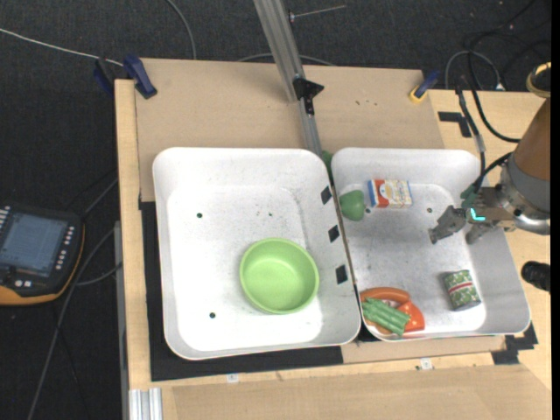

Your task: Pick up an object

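a: what's sitting on the worktop (219,103) right now, biggest things first?

b: two white bins side by side. taking the right bin (411,166) as the landmark, the left bin (210,182) is lying just beside it, their inner walls touching or nearly so. the arm (535,160) is reaching in over the right bin's right rim.

a: and inside them?

b: a green bowl (279,275) is sitting upright in the left bin, toward the corner closest to the right bin's front. in the right bin itself, a plate of orange and green toy vegetables (391,311) is resting in the front left corner. a small white carton with red and blue print (388,193) is lying on its side toward the back, and a round green piece (352,205) is sitting just beside it, against the left wall. a small green patterned can (460,289) is lying tilted near the front right.

a: where's the gripper?

b: the gripper (448,227) is hanging over the right bin's right middle, between the carton and the can, apart from both.

a: is it holding anything?

b: no. the fingers (440,227) are pointing left, slightly spread, with nothing between them.

a: anything smaller?

b: blue clamps (140,77) are gripping the worktop's back edge, well behind the right bin, and a pendant (35,252) is lying far off past the left bin.
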Tool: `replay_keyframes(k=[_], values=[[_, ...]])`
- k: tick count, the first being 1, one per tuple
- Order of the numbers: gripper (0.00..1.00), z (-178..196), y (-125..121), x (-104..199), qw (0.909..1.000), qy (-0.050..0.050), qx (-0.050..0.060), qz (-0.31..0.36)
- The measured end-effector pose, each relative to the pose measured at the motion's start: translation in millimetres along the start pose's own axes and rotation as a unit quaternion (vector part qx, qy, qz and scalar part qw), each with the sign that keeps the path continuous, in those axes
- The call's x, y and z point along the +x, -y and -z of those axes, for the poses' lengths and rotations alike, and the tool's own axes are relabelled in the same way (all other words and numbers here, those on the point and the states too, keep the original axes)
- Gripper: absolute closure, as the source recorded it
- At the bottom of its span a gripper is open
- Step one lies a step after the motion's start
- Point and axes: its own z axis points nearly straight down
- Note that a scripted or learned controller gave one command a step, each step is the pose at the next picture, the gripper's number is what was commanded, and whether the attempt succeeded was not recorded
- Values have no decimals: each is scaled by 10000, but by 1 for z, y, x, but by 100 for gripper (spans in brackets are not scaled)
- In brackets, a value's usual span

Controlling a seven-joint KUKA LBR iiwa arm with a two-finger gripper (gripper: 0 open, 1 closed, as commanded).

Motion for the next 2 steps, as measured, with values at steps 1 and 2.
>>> replay_keyframes(k=[1, 2], values=[[0, 0, 0, 0, 10000, 0, 1, 0], [0, -47, 1, -9, 10000, -2, 21, -3]])
